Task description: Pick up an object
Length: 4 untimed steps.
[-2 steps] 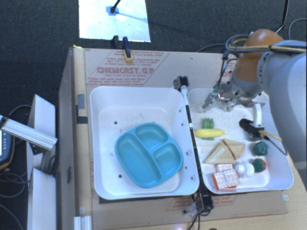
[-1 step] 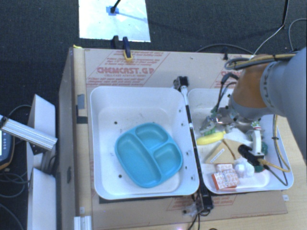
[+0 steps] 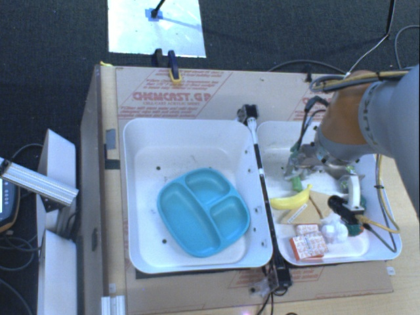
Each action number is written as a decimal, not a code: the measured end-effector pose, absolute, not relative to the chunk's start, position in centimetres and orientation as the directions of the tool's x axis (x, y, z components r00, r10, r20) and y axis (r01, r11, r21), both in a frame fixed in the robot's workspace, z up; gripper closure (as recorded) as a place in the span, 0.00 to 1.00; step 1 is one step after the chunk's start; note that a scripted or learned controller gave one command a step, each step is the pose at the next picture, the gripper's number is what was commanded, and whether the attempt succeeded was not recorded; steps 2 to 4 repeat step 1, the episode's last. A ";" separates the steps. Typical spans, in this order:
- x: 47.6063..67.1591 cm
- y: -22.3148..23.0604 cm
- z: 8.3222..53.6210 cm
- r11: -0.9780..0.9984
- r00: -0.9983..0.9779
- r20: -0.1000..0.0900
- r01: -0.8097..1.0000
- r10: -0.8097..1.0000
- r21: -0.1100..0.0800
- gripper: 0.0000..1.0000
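Brown corrugated cardboard (image 3: 197, 94), printed with red lettering, lies flat under both bins, its front edge nearest. On the left, a smooth, round-cornered white plastic bin (image 3: 141, 143) holds a glossy turquoise plastic plate (image 3: 200, 212) moulded into three compartments. In the matching right-hand bin (image 3: 275, 140), the grey metal gripper (image 3: 295, 167) hangs low just behind a curved yellow banana (image 3: 291, 201); whether it is clenched or released cannot be told. A flat tan card (image 3: 317, 205) lies beside the banana, with a red-and-white carton (image 3: 308, 243) and a crumpled white lump (image 3: 335, 228) nearer the front. Dark, rough carpet (image 3: 52, 58) surrounds the bench, and a shiny metal sheet (image 3: 154, 18) lies beyond it.
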State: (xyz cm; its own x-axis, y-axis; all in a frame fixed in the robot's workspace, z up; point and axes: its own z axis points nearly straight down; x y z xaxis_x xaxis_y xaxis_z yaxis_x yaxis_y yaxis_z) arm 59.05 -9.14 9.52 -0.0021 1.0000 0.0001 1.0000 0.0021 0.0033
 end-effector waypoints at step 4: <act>58.5 -3.2 18.6 0.004 -0.004 0.001 1.000 1.000 0.004 1.00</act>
